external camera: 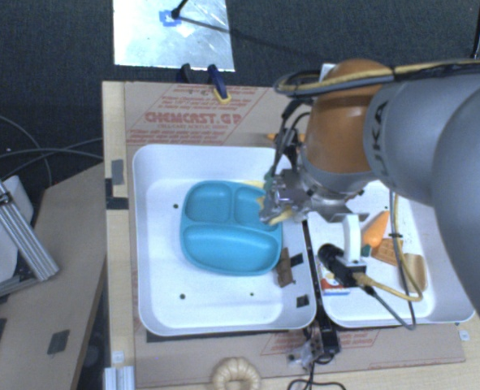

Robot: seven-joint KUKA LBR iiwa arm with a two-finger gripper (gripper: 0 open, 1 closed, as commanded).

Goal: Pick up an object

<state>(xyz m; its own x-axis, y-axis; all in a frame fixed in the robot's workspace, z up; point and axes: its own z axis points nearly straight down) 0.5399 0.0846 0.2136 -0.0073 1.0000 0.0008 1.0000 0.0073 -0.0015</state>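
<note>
My gripper [274,201] hangs low over the right edge of a blue divided plate [223,230] that lies in the left bin [162,299]. A yellow object [279,215] shows in bits right at the gripper, at the plate's rim; most of it is hidden by the gripper. Whether it is gripped or just lies beneath, I cannot tell. A small brown piece [285,268] lies just below the plate's lower right corner, near the divider between the bins.
The right bin [443,303] holds an orange object [375,229], a tan object [412,271], a white piece [352,236] and a red-and-white card [330,283]. The arm's bulk covers much of that bin. A blue-handled clamp [218,83] sits at the bench's far edge.
</note>
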